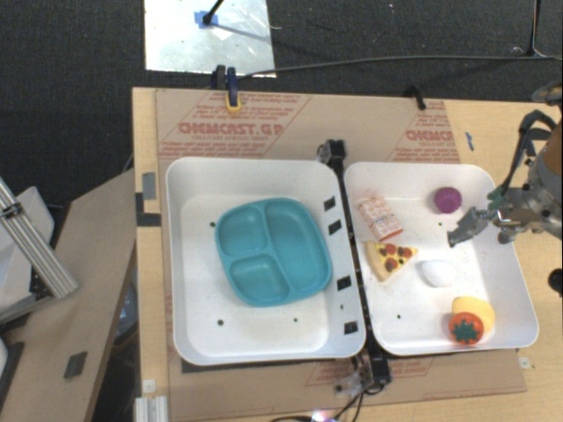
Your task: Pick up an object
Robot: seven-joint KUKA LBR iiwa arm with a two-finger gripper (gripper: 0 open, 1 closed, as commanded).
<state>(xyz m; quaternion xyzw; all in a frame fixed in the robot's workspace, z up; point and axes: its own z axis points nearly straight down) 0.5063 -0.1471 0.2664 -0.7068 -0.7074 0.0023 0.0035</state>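
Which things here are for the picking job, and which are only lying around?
For the job: gripper; purple ball; white egg; pizza slice; snack packet; tomato; yellow piece.

Lying about: teal divided plate; clamp; metal sheet.

1 camera sits high over the bench (290, 112) and looks down at a slant. It is far enough back to see both bins, the left bin (189, 262) and the right bin (506, 271). The arm (537, 205) comes in from the right side.
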